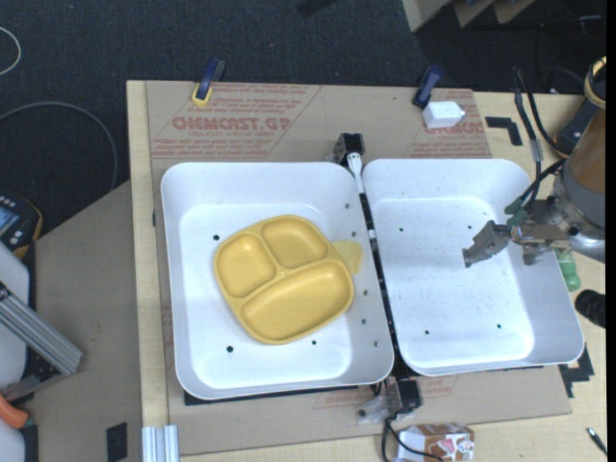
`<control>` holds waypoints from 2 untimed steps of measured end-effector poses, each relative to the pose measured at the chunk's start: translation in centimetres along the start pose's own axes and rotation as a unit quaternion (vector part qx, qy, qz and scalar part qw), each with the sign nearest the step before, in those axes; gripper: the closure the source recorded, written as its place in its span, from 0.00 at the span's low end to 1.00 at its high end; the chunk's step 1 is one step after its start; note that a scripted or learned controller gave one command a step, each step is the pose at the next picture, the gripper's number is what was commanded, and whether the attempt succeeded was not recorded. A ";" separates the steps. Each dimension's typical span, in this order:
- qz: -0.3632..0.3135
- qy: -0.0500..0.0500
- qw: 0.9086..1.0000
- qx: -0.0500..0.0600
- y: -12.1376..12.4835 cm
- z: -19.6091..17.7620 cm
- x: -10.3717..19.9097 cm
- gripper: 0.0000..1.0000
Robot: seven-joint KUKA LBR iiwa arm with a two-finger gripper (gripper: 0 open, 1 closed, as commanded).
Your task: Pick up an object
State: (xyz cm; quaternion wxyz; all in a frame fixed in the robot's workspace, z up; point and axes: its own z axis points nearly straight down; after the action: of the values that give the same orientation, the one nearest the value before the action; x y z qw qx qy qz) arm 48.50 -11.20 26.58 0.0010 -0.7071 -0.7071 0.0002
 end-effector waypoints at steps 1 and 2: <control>-0.006 0.001 1.000 -0.005 -0.5 -6.6 8.6 0.00; -0.006 0.002 1.000 -0.012 -0.5 -24.8 18.5 0.00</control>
State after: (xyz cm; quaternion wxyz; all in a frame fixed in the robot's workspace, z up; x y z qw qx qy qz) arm 47.99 7.28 51.40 -0.0057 -0.7028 -0.7113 -0.0099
